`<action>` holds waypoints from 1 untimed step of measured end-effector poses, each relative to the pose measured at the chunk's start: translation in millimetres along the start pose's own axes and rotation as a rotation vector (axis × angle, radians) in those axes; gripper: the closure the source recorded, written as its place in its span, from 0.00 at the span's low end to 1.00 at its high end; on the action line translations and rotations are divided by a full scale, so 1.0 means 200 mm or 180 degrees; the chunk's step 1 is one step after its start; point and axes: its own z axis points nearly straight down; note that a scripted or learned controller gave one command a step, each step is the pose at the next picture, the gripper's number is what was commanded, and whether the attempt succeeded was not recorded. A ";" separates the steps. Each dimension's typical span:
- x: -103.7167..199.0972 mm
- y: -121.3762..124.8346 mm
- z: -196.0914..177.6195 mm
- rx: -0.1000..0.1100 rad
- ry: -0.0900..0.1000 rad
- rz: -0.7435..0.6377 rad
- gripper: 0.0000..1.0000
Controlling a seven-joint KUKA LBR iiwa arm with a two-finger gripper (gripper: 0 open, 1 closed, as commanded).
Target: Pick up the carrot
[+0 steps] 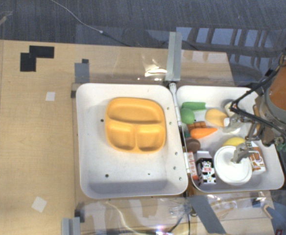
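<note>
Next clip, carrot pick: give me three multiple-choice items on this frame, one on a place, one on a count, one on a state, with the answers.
1. Where is the carrot?
A. In the right bin
B. On the yellow tray
C. On the bare bench

2. How many compartments has the yellow tray?
A. One
B. Three
C. Five

3. What is the carrot's state?
A. Lifted above the bin
B. Lying among other toys, apart from the gripper
C. Resting in the white bowl

Answers: 1 A, it lies beside the green toy in the right bin. 2 B, one long section above two smaller ones. 3 B, the gripper is over the white bowl, apart from the carrot.
</note>
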 end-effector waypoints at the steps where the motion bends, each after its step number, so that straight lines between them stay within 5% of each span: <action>1: -0.31 0.02 0.41 -0.0009 0.0020 -0.0384 0.00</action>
